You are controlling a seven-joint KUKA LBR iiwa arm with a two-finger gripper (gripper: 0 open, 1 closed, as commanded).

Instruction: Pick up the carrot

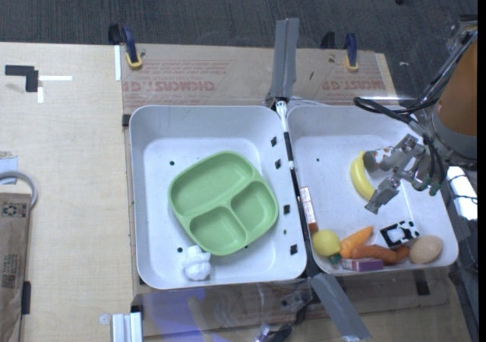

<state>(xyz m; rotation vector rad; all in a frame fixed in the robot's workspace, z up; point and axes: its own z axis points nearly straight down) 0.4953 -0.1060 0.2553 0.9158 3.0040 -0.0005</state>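
The carrot (357, 241) is a short orange piece lying near the front of the right bin (326, 135), between a lemon (326, 242) and a black-and-white block (398, 233). My gripper (373, 180) hangs above the middle of the right bin, behind the carrot and well apart from it. It is open, with one finger (380, 159) at the far end and the other at the near end of a banana (359, 173). Nothing is held between the fingers.
A longer red-orange piece (384, 254), a pink box (363, 264) and a tan egg (425, 249) crowd the right bin's front wall. The left bin (148, 181) holds a green divided plate (222, 202) and a white lump (197, 263).
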